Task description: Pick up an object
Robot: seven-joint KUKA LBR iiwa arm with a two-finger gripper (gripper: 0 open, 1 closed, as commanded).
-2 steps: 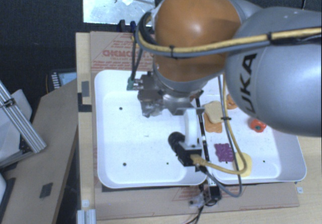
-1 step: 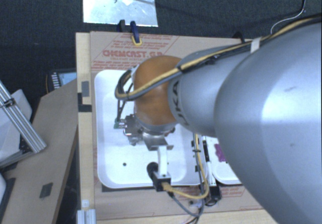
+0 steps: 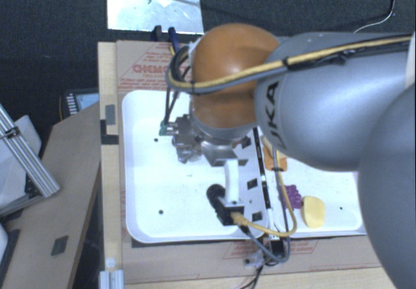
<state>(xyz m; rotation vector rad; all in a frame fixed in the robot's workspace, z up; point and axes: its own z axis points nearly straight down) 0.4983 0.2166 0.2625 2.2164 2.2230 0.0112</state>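
1. The big grey KUKA arm (image 3: 338, 99) sat closest to the lens, hiding its gripper, so no clue on grip.
2. The pale yellow rounded block (image 3: 314, 211) and small purple piece (image 3: 294, 197) lay in the white bin (image 3: 140, 151), toward 4 o'clock of the wrist.

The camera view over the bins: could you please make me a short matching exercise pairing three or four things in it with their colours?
Things:
1. Small block on the bin floor
2. Rounded object beside that block
3. Band above the arm's wrist
4. Bin

Colours:
A. White
B. Orange
C. Purple
D. Yellow

Pairs: 1-C, 2-D, 3-B, 4-A
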